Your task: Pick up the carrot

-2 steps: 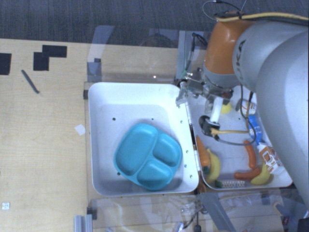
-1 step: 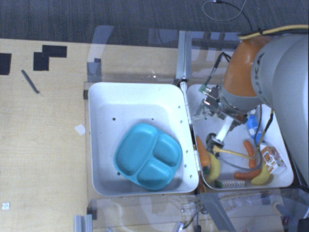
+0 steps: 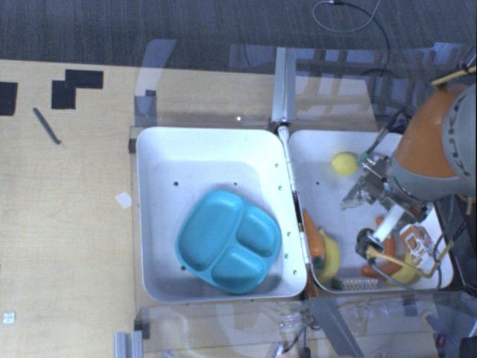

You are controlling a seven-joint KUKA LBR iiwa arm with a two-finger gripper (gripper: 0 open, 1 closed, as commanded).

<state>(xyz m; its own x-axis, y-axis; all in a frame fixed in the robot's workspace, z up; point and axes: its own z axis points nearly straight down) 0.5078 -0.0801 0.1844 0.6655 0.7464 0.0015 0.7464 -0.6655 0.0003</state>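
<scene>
The carrot (image 3: 314, 239) is an orange, tapered piece lying along the left wall of the right bin (image 3: 320, 151), near its front corner, with a yellow banana (image 3: 332, 256) against its right side. My gripper (image 3: 362, 192) hangs over the middle of the right bin, to the right of the carrot and further back, apart from it. Nothing is visibly held. The grey arm with its orange band (image 3: 426, 144) reaches in from the right and hides the bin's right part.
A yellow lemon (image 3: 344, 162) lies at the back of the right bin, just left of the gripper. Several small items, orange, white and yellow, crowd the front right corner (image 3: 395, 259). The left bin (image 3: 160, 200) holds a blue divided plate (image 3: 229, 241).
</scene>
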